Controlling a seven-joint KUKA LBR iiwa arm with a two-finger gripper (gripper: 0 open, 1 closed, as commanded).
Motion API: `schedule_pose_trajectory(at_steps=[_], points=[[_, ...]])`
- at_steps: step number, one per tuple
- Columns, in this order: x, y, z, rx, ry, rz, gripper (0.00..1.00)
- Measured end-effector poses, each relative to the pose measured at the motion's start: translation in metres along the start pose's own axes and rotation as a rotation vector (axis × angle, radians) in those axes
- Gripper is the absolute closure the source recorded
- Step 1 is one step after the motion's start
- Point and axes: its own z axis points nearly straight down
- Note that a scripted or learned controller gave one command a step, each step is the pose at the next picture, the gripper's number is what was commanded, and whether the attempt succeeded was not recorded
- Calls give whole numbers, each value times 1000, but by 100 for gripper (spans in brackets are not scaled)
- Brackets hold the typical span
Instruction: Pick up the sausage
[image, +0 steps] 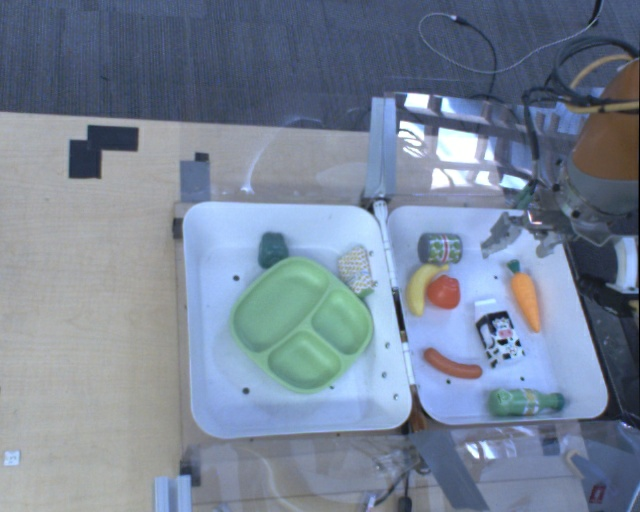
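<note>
Pale wooden bench, two white bins: sausage (452, 363) lies lower centre of right bin (590, 385); gripper (521, 236), open and empty at upper right, risks snagging adjacent milk carton (499, 336)

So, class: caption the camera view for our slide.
Open gripper above the right bin; sausage lies untouched near its front.

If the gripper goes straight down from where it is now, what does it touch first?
Probably the bare floor of the right bin, just above the carrot. The gripper hangs near the far rim; its height is unclear.
</note>
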Motion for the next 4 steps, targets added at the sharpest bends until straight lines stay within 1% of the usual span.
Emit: schedule_pose_trajectory(at_steps=[1,2,3,4], points=[[67,-80,124,-8,0,-31,0],[90,-54,29,-1,0,242,0],[59,-119,102,-2,0,115,0],[64,-118,124,-5,1,178,0]])
